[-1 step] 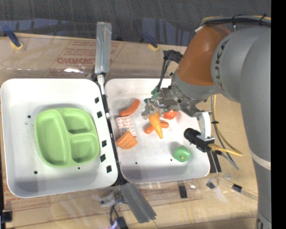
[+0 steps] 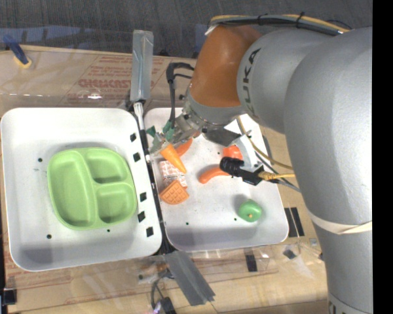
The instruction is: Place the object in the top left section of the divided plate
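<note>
Lying in the right bin (image 2: 203, 237), close to its left wall and towards its far left corner: an orange toy carrot (image 2: 175, 154), tapered and slanting, its thicker end pointing up at the gripper (image 2: 172, 133). Hanging right above that end, the gripper, with something greenish showing at its tip; not managing to tell whether open, closed or gripping anything. Reaching in over the right bin's far edge, the grey arm (image 2: 314, 97) with its orange band. Carrying both white bins, a brown bench (image 2: 65, 77) with red print under a glossy clear sheet; running behind it, dark grey carpet (image 2: 85, 5). Bridging the gap between the bins at the far and near edges, grey strips (image 2: 142, 64). Sitting in the middle of the left bin (image 2: 13, 175), a light green divided plate (image 2: 92, 187), all sections bare. Sharing the right bin with the carrot: a clear-wrapped packet (image 2: 169, 170) just beside it, an orange waffle-patterned wedge (image 2: 174, 192) by the left wall, a curved orange piece (image 2: 213, 173) near the middle, a red-orange piece (image 2: 232, 152) beyond it, and a round green fruit (image 2: 249, 210) near the near right corner.
</note>
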You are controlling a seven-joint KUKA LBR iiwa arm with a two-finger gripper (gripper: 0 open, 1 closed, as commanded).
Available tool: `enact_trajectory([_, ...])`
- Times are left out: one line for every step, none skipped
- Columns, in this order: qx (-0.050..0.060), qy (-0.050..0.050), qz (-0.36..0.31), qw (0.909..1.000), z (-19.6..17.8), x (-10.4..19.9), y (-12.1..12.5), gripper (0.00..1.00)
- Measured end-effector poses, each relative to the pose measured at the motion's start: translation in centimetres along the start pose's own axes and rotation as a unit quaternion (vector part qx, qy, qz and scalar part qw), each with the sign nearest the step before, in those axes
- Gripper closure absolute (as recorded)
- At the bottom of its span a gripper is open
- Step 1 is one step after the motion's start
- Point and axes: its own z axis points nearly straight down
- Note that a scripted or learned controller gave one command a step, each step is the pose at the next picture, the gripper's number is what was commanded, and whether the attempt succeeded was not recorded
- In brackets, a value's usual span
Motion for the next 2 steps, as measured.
enact_trajectory([-0.001,-0.001,-0.138,0.9904,-1.6,2.9,1.5,1.00])
enact_trajectory([0.001,0.001,-0.109,0.9940,-1.6,10.4,3.0,1.00])
